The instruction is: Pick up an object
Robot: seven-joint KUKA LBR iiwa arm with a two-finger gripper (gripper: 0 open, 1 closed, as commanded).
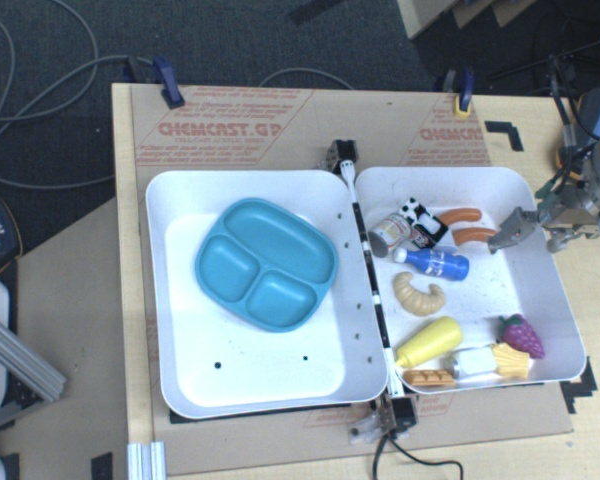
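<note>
Jaws (pixel 510 233) state unclear, cannot tell; they hang at the right bin's (pixel 555 298) edge just beside the orange sausages (pixel 467 225); best to centre over one sausage, then descend.

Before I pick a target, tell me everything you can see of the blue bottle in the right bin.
The blue bottle lies on its side near the middle of the right bin, white cap end pointing left, body glossy blue with a pale label, plastic by the look. A croissant lies just below it, a sausage just above right. The gripper sits to its right, not touching it.
</note>
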